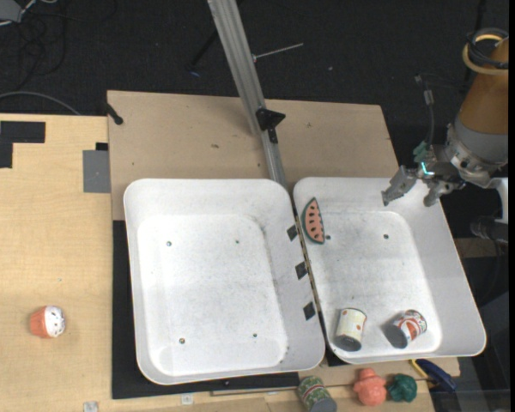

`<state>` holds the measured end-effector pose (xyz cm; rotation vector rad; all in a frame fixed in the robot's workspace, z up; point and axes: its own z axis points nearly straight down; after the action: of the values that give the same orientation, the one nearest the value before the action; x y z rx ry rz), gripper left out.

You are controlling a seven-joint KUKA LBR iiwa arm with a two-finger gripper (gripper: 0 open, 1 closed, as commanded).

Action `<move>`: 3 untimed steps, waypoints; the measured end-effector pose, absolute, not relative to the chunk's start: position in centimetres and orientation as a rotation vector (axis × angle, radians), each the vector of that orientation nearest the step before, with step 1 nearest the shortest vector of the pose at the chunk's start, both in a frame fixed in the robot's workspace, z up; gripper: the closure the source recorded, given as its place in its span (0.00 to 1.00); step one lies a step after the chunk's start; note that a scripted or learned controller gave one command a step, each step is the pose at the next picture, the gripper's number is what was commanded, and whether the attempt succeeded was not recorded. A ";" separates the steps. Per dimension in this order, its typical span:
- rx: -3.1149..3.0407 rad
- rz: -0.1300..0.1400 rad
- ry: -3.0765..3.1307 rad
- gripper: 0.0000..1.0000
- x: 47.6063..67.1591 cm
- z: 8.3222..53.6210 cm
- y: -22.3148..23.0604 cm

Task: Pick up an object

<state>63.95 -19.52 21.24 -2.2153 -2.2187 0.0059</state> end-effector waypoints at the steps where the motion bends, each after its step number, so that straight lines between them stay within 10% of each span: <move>1: -2.215 0.003 -2.225 0.00 64.1 21.5 -19.5; 3: -2.216 0.006 -2.217 0.00 62.9 9.4 -19.9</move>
<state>62.89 -19.86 9.39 -2.2157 -2.2170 0.0063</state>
